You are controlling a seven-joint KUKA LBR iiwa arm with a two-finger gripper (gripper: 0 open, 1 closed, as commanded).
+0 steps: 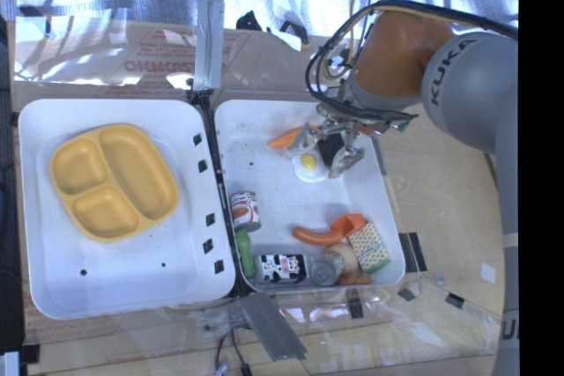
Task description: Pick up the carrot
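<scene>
From my feed the arm [467, 84] comes in from the right and the gripper [323, 158] sits low over the far part of the right bin [264, 180], near its back wall. The fingers [346, 159] look spread apart w/ nothing clamped between them, as far as I can make out at this res. The carrot [286, 137] lies on the bin floor just left of the gripper, slanted, its right end close by the nearer finger; I can't tell whether they touch, but it's not between the fingers. A toy fried egg [308, 165] lies just beside the gripper on the near side, just below the carrot. Rest of the stuff is bunched along the near edge of the same bin: a small can [245, 211] by the left wall, a green veg [244, 253] below it, a black & white carton [280, 267], a sausage [317, 234], an orange piece [351, 223] touching the sausage's right end, and a patterned box [370, 246] in the right corner. All well apart from the carrot. The left bin [176, 277] holds a yellow divided plate [113, 180], lying flat. Both bins sit side by side on the worktop [441, 216].
</scene>
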